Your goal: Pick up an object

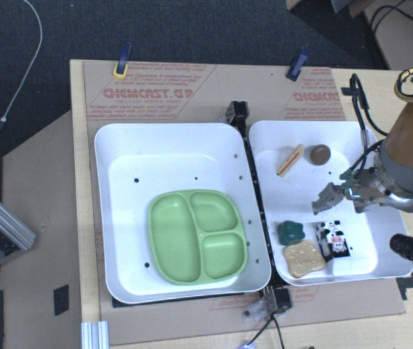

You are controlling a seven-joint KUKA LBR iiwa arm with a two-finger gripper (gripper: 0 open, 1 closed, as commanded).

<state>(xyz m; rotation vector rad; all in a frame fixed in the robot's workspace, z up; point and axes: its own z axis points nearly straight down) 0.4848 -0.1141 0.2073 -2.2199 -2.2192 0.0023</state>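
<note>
Near edge, right bin (385, 267): cracker (303, 258), teal piece (290, 231), black-white toy (334, 240) clustered.
Gripper (328, 199): above toy, fingers spread, nothing between.
Middle: bare floor.
Far: stick (289, 160), brown ball (318, 153).
Left bin (119, 166): green tray (195, 235).

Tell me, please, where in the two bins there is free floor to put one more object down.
Left bin: a bare strip between its far wall and the green divided plate. Right bin: bare floor near the divider, between the wooden stick and the green piece. Its near end is crowded, with the tan piece, the black-and-white toy and the gripper.
</note>
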